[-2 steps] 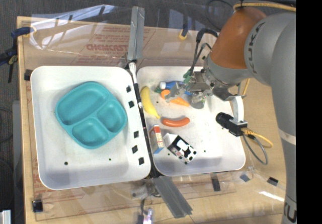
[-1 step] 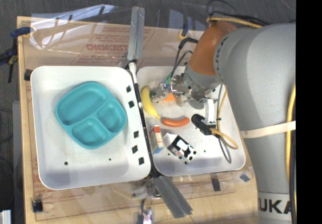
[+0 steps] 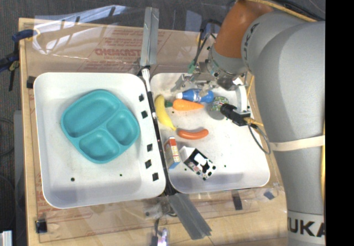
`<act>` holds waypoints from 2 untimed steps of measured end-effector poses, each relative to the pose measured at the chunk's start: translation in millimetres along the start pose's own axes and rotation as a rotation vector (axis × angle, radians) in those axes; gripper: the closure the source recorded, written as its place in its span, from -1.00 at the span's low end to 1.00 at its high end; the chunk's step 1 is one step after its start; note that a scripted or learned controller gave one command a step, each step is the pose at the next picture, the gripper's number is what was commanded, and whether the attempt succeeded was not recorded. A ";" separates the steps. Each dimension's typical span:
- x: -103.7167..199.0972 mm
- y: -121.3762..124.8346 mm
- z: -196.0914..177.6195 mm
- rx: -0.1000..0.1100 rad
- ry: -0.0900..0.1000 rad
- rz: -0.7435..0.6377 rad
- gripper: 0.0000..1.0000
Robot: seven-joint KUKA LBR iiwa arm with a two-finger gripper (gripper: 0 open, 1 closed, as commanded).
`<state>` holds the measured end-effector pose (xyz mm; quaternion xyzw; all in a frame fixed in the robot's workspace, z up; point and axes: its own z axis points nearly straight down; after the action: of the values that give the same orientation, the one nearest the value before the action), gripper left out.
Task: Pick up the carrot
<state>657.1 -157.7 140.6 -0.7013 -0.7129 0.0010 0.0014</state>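
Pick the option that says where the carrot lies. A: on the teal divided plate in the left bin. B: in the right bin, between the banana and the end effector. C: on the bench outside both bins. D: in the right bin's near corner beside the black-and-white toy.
B: the carrot lies in the right bin, just right of the banana, with the end effector close above it.
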 end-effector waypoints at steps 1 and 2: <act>-15.7 -37.8 41.2 -0.019 -0.011 -0.337 -1.00; -18.2 -37.1 31.6 -0.018 -0.017 -0.338 1.00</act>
<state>620.2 -176.4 109.1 -0.5712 -0.8208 0.0002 -0.0106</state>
